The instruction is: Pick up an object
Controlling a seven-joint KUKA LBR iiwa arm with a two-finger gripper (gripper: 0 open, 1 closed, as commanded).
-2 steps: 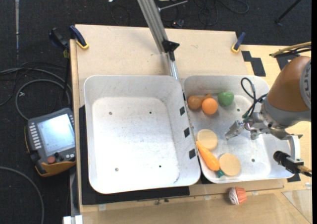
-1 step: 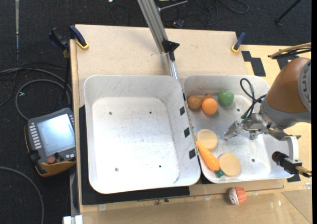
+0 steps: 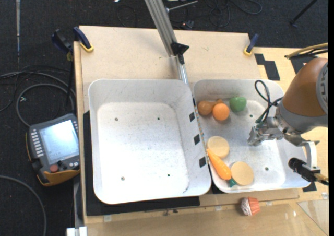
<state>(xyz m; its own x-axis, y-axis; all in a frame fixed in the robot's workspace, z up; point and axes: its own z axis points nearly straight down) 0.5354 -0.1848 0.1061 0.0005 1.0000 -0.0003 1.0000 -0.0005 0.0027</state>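
Observation:
The right bin (image 3: 271, 177) holds several toy foods. A green ball (image 3: 238, 104), an orange ball (image 3: 221, 111) and a brown-orange piece (image 3: 205, 107) lie at its far left. A pale yellow round piece (image 3: 218, 146), a carrot (image 3: 219, 165) and a tan disc (image 3: 242, 173) lie near its front left. My gripper (image 3: 255, 137) reaches in from the right and hangs low over the bin's bare middle, to the right of the pale round piece. Nothing shows between its fingers.
The left bin (image 3: 104, 99) stands beside it, sharing a raised divider (image 3: 197, 130). A small pink-orange object (image 3: 250, 206) lies on the bench in front of the right bin. A metal pole (image 3: 159, 13) slants over the back. A teach pendant (image 3: 55, 146) lies off the bench at left.

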